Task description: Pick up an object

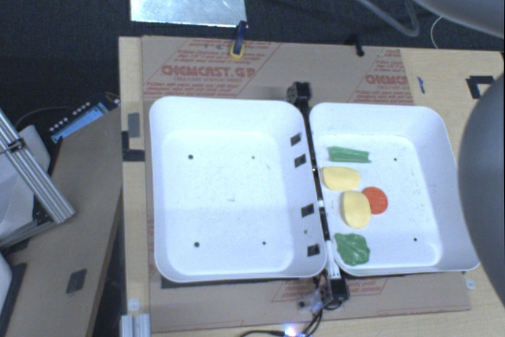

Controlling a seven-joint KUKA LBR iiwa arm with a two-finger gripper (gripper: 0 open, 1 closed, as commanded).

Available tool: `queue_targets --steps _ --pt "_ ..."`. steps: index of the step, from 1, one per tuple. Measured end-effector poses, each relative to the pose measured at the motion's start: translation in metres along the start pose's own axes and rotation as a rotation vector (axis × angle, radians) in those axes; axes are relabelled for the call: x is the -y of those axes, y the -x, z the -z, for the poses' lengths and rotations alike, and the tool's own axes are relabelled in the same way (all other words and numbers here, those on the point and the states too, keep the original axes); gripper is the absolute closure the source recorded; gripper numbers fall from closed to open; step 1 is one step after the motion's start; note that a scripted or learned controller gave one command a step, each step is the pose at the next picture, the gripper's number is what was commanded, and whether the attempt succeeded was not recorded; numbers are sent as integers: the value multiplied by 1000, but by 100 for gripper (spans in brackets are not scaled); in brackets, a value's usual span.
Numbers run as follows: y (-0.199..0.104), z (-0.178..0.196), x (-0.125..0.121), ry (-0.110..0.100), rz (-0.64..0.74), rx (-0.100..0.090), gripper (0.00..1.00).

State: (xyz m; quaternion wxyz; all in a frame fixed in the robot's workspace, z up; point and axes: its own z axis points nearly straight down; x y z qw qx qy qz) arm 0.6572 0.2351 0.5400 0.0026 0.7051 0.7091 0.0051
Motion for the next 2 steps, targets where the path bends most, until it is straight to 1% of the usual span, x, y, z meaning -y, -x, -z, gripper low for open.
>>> queue_targets --steps 1,2 --pt "2 -176 25 -26 -5 8 100" --pt "2 -145 -11 -6 -5 2 100"
